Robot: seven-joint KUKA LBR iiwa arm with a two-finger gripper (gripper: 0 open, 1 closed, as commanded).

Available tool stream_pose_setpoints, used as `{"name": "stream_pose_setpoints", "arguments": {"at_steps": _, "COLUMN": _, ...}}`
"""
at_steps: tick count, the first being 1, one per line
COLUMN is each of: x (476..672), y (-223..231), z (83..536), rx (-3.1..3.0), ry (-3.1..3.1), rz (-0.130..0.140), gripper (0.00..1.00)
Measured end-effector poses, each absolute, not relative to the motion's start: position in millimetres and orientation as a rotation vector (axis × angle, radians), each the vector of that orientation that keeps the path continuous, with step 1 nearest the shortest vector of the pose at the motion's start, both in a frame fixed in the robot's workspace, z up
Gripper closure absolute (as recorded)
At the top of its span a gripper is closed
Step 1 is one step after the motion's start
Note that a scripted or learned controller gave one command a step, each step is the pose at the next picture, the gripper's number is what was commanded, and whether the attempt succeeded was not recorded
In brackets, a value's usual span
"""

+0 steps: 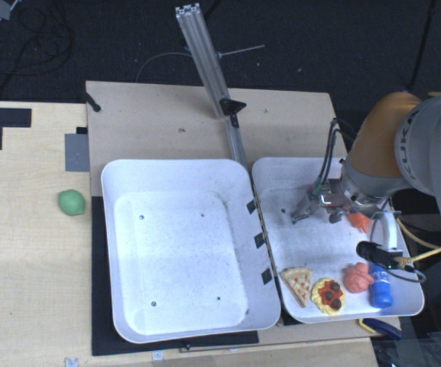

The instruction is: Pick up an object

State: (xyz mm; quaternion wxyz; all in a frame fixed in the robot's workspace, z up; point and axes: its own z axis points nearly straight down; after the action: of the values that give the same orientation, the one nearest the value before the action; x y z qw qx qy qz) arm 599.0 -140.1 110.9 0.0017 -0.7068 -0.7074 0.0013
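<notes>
Gripper poised over right bin, nothing held

Gripper (pixel 316 209) hangs low over the upper middle of the right bin (pixel 281 176), its dark fingers (pixel 299 215) spread apart with only bare bin floor between them. Candidate objects lie clustered toward five o'clock from the gripper, along the bin's near edge: a pizza slice toy (pixel 297 284), a round red-and-yellow toy (pixel 328 295) touching it, a pink lump (pixel 357 277) and a blue object (pixel 381 291) just beside that. An orange piece (pixel 358 222) sits at three o'clock, partly hidden by the wrist.

Assessment: these look like small, light plastic or rubbery toys, not fragile. The pizza slice toy lies flat and offers little height; pinching across its narrow sides seems best. The pink lump appears bulkier and likely the easier grasp. Left bin (pixel 128 178) lies at nine o'clock; a green ball (pixel 72 202) rests on the surface (pixel 21 266) beyond it.
</notes>
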Motion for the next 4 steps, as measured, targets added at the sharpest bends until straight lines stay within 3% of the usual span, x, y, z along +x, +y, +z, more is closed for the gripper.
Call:
{"name": "stream_pose_setpoints", "arguments": {"at_steps": 1, "x": 598.8, "y": -139.4, "z": 90.5, "rx": -2.22, "ry": -2.222, "rz": 0.002, "gripper": 0.0}}
{"name": "stream_pose_setpoints", "arguments": {"at_steps": 2, "x": 599.2, "y": -140.3, "z": 102.2, "rx": -2.223, "ry": -2.221, "rz": -0.001, "gripper": 1.0}}
{"name": "stream_pose_setpoints", "arguments": {"at_steps": 4, "x": 591.8, "y": -145.0, "z": 220.8, "rx": -2.225, "ry": -2.223, "rz": -0.004, "gripper": 1.0}}
